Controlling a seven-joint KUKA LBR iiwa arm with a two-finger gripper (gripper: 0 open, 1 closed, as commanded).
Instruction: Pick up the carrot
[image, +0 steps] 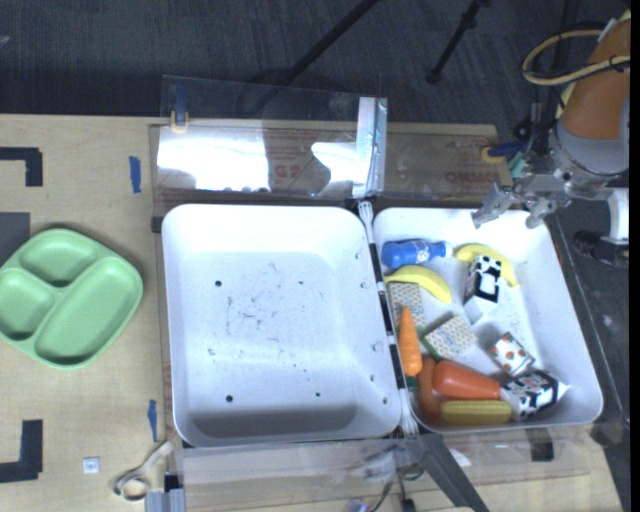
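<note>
**Right bin crowded, green plate off to the side**

Over on the far left sits a green divided plate (66, 297) on the wooden bench (80, 420) — well apart from both bins. The left bin (180, 235) shows bare white floor. The right bin (575, 330) is busy: a blue bottle (412, 251) near its back, a banana (421, 283) just beside it, and a black-and-white cow toy (486, 280) — plus a corn cob (476, 411) at the front.
</note>
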